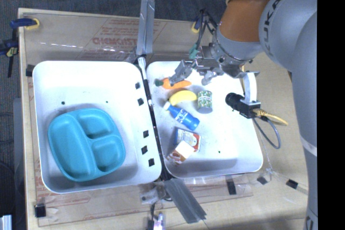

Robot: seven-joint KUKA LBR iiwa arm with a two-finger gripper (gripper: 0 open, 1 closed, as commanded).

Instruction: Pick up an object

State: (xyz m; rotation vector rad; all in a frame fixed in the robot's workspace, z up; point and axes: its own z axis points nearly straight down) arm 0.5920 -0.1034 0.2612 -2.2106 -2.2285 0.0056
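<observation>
Hovering over the right bin's point(242, 156) far edge, the gripper point(195, 69) partly hides an orange carrot point(178, 83); I cannot tell its state. Nearby lie a banana point(183, 96), green cup point(204, 100), blue bottle point(182, 115) and carton point(184, 147). A blue divided plate point(86, 143) sits in the left bin point(48, 75).

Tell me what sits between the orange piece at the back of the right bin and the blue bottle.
The yellow banana lies between the orange piece and the blue bottle, seen in the camera view.

Glossy white plastic bins point(81, 70); matt blue plastic tray point(86, 143); wooden bench point(81, 35).
</observation>
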